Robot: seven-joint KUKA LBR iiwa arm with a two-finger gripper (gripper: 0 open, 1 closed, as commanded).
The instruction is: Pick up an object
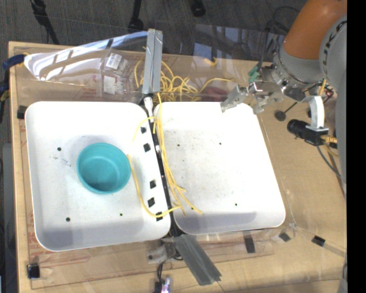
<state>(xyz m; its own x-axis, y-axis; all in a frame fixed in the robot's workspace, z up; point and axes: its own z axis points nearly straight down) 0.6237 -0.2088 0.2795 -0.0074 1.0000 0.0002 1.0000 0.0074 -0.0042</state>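
Teal bowl sits alone in the left bin, a little left of centre in the frame, upright with its mouth open to the ceiling and its rim clear all round. Well apart from it, up at the upper right of the frame, the gripper hangs over the far corner of the right bin, at the end of the grey arm with its orange band; whether its fingers are apart or together I cannot tell from here, since the metal parts blur into one another, and nothing shows between them. Yellow cords trail down the divider between the two bins and spill a little onto both floors, one strand running just beside the bowl's right edge. The bowl looks to me like thin moulded plastic: light, stiff, and smooth enough to slide on the white floor if it is nudged sideways. Its round body seems too wide to straddle, so I would judge the rim the place to take it, one finger inside and one outside the wall, on the left or near side away from the cord. A light pinch should do; an off-centre grip may tip it.
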